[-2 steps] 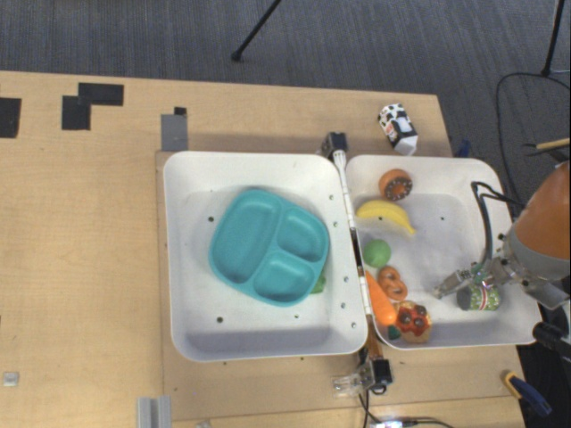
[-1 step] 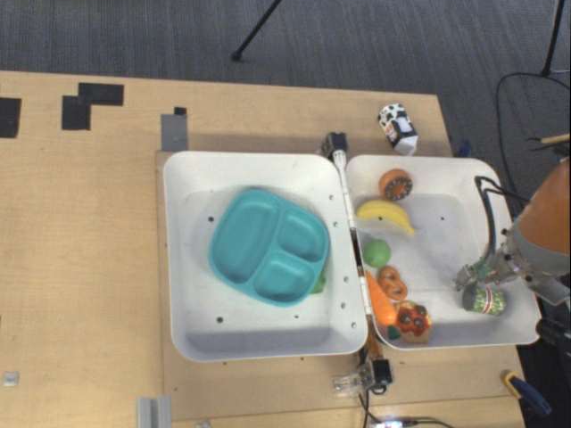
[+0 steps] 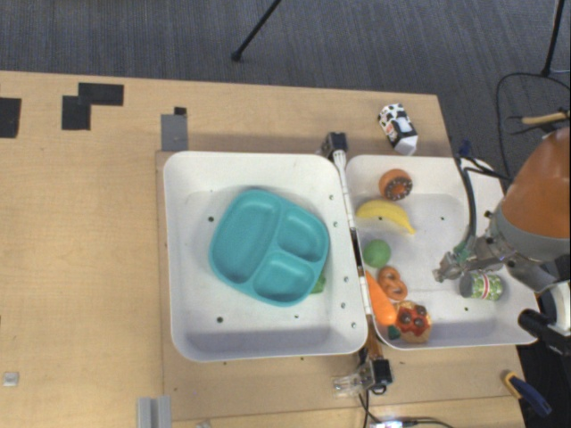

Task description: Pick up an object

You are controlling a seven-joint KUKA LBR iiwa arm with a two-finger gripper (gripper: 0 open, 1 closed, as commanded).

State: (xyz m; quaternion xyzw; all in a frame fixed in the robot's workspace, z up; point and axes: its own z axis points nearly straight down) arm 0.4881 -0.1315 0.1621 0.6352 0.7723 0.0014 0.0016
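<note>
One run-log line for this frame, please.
gripper: low in right bin | beside can | grasp: unconfirmed | teal tray: left bin

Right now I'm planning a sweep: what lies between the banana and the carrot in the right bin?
In the camera view, a green ball and a pretzel-like toy lie between the banana and the carrot.

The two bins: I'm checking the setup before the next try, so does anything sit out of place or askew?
Yes. A black-and-white cow toy lies on the bench beyond the right bin, outside both bins. In the left bin, the teal divided tray sits skewed to the bin's walls.
</note>
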